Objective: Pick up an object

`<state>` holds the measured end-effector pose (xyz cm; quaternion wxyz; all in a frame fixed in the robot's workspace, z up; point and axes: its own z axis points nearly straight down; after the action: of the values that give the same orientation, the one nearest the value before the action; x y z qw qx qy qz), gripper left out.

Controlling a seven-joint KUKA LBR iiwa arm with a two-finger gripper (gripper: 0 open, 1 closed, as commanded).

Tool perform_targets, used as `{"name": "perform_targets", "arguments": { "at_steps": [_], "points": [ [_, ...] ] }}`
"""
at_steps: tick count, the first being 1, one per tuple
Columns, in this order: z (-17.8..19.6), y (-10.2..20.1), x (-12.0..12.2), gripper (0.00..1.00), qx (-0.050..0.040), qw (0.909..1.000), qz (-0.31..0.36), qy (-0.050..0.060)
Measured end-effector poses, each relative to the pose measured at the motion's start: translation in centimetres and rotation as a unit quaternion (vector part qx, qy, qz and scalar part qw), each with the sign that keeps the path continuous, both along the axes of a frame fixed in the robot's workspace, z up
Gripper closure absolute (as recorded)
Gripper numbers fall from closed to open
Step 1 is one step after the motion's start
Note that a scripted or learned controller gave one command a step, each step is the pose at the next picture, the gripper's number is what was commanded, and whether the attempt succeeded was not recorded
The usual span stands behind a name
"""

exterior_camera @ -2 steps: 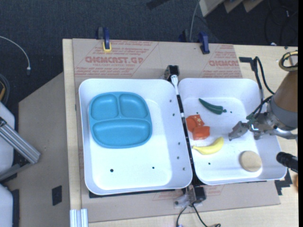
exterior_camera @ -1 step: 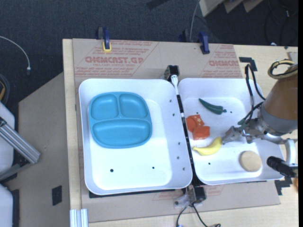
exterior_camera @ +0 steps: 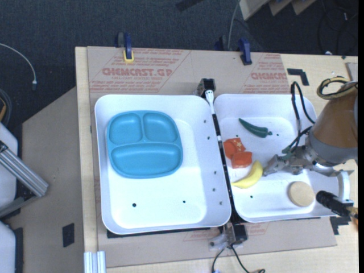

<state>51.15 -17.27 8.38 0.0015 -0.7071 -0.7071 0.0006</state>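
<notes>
A: Why is the gripper (exterior_camera: 272, 167) so low in the right bin (exterior_camera: 278, 104)?

B: Likely lining up on the banana (exterior_camera: 250, 176), just left of its tips. Whether it is spread or closed, I cannot tell.

A: And the banana?

B: Yellow, curved, lying flat beside the red toy (exterior_camera: 237, 153); a green pepper (exterior_camera: 255, 128) and tan disc (exterior_camera: 301, 194) lie apart.

Dark blue carpet floor (exterior_camera: 68, 16), brown cardboard-covered surface (exterior_camera: 170, 67) with blue clamps (exterior_camera: 126, 43), loose cables (exterior_camera: 23, 61) around, even light.
</notes>
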Motion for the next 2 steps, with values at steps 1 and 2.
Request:
{"name": "perform_targets", "arguments": {
  "at_steps": [1, 2],
  "points": [
    [1.0, 0.0, 0.0, 1.0, -0.0008, 1.0, 0.0, -0.001],
    [5.2, -0.5, 0.0, 1.0, -0.0016, 1.0, 0.0, -0.003]
  ]
}}
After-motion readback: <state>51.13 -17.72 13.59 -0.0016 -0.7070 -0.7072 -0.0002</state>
